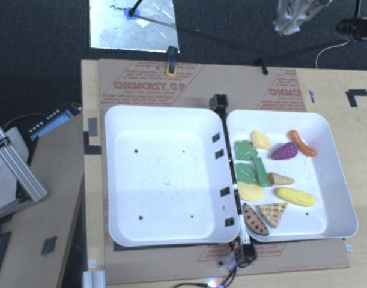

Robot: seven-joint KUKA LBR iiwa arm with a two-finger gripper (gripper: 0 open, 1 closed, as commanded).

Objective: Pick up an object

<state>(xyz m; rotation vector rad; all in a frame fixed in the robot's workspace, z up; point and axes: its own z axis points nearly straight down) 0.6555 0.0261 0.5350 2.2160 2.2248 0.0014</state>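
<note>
In the right bin point(336, 179), near to far: watermelon slice point(255, 219), pizza wedge point(273, 212), corn cob point(295, 196), grapes point(285, 152), sausage point(303, 143). The gripper point(289, 14) hangs at 1 o'clock beyond the surface point(189, 80); its spread cannot be told.

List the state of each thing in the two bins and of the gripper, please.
left bin: holds no toys
right bin: holds all the toy food
corn: lying flat
sausage: lying flat
grapes: lying flat
watermelon slice: against the left wall
gripper: raised beyond the bins
</note>
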